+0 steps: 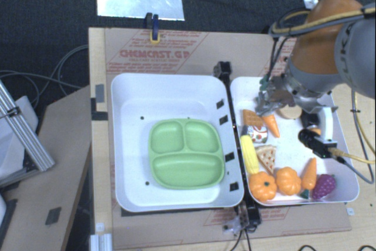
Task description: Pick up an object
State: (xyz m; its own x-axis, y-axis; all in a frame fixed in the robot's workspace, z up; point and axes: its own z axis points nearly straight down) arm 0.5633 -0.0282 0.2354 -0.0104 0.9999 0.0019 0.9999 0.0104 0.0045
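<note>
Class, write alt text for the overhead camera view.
A grey arm's gripper hangs over the right bin, above toy food: corn, carrots, two pumpkins, grapes. The left bin holds a green divided plate.

Divided plate (187, 153) in left bin (126, 126); toy foods (276, 179) (crowded) in right bin (346, 182).

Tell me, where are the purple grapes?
In the camera view, the purple plastic grape bunch sits in the right white bin's near right corner, beside an orange plastic carrot.
</note>
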